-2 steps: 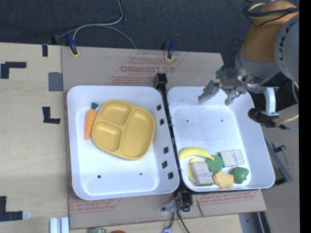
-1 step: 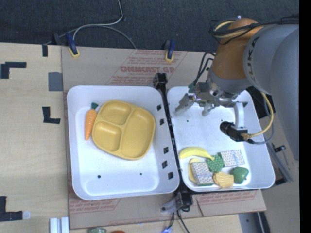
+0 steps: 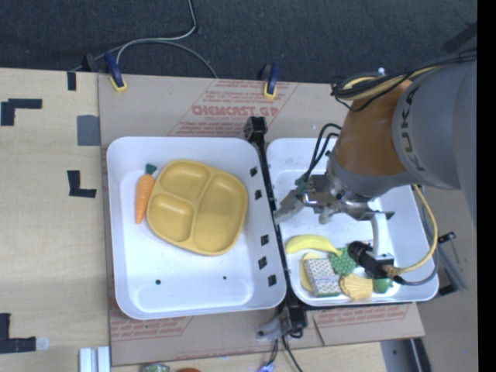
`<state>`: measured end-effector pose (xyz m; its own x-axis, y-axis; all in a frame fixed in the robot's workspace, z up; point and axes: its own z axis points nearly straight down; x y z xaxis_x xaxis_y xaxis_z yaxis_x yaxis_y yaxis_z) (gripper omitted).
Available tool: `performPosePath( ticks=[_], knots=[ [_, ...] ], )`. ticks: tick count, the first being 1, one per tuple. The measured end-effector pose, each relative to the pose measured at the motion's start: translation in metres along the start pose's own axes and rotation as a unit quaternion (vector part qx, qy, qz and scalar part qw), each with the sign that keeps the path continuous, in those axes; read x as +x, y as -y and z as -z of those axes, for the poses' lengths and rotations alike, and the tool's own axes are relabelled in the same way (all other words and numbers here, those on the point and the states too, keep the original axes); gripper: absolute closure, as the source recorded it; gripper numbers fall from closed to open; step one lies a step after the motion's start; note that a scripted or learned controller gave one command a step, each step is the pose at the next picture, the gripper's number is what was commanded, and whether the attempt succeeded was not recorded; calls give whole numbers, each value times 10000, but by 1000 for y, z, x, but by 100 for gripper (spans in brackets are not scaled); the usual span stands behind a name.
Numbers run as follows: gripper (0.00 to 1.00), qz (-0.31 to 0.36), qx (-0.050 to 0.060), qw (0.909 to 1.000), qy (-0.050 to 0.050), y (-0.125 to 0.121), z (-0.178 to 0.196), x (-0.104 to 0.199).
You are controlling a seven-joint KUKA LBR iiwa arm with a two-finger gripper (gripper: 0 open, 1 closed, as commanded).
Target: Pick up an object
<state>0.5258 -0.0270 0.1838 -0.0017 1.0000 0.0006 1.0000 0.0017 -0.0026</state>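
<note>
We see our tool (image 3: 310, 200), its state impossible to tell, hovering at twelve o'clock above the banana (image 3: 308, 244), nothing picked up yet.

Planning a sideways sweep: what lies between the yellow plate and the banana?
In the camera view, the two bins' adjoining walls lie between the yellow plate and the banana; otherwise bare white floor.
</note>
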Motion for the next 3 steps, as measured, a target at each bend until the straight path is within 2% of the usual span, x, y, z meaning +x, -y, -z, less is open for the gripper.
performPosePath(
  ticks=[1, 2, 3],
  knots=[
    [0, -11, 0, 10000, 9, -29, -40, -67],
    [0, 4, -2, 10000, -2, 42, 0, 41],
    [0, -13, -5, 10000, 8, 27, 0, -34]
  ],
)
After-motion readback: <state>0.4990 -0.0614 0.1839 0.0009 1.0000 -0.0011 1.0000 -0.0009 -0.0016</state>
